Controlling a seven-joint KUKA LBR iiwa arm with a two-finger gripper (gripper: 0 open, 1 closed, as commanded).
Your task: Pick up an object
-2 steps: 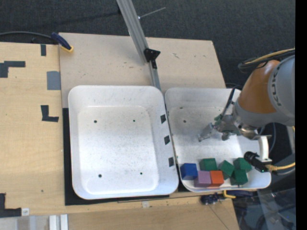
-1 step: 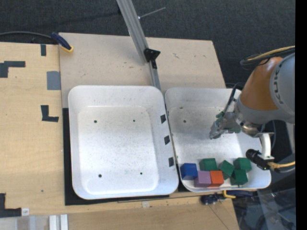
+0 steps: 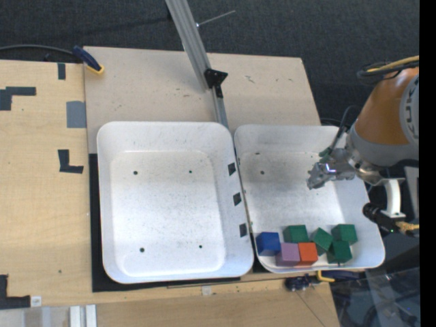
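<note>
Two shallow white bins sat side by side on the tabletop (image 3: 170, 80), a pale wooden surface with a dark mat under the bins. The left bin (image 3: 112, 182) showed a speckled floor with four small dark dots. The right bin (image 3: 272, 148) held a cluster of small blocks gathered along its near edge: a blue block (image 3: 268, 242) at the left of the group, a purple block (image 3: 290, 253) just beside it, an orange block (image 3: 308, 252) touching the purple one, and four green blocks (image 3: 296, 234) (image 3: 322, 238) (image 3: 345, 233) (image 3: 339, 251) spread behind and to the right of those. The arm (image 3: 385, 125), grey with a broad orange band, reached in from the right over the far right part of the right bin. Its end effector (image 3: 320, 174) hung above the bare floor of that bin, well apart from the blocks and nearer the bin's back than its front. Nothing could be seen between its fingers; whether they stood wide or narrow could not be told, since the metal parts blurred together at that spot. A slanted grey metal rail (image 3: 191, 36) ran from the top of the view down toward the gap between the bins. A blue and yellow clamp (image 3: 88, 58) lay at the far left corner of the tabletop.
</note>
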